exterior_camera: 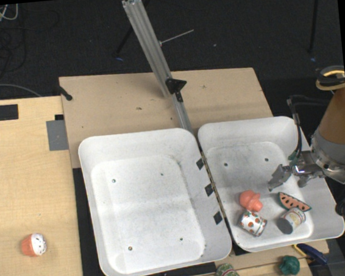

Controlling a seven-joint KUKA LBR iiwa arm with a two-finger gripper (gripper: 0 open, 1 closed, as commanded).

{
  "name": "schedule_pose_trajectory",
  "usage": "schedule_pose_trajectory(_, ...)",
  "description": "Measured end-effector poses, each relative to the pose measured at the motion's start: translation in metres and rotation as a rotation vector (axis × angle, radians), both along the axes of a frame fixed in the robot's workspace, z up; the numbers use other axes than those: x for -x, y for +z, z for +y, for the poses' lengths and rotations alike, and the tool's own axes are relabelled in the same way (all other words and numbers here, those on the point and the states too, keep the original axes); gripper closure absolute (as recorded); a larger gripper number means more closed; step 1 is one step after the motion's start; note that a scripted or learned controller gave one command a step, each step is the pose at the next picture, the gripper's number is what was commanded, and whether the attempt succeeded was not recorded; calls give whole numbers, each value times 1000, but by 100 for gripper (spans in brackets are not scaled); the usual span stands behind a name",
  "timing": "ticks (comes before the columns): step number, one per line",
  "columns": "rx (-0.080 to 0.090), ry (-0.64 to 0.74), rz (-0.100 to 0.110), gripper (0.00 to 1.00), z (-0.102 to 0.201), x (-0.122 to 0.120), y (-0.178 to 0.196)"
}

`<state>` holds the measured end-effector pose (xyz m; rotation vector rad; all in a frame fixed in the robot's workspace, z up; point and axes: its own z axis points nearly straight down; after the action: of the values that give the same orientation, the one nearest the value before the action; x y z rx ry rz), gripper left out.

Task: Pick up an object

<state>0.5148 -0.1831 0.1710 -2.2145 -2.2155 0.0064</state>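
Pincer (282,177) spread open, holding nothing, over right bin (245,134); near it a pink-orange rounded toy (251,201); spotted white ball (252,223) beside

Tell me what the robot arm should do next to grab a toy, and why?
Probably slide the gripper a little down-left and lower it toward the pink toy. The gripper hangs above the right bin with nothing in it, and that toy lies close by.
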Motion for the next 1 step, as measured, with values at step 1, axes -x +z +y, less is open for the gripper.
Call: schedule_pose_trajectory(1,1,-1,-2,0,-6,2,-47)
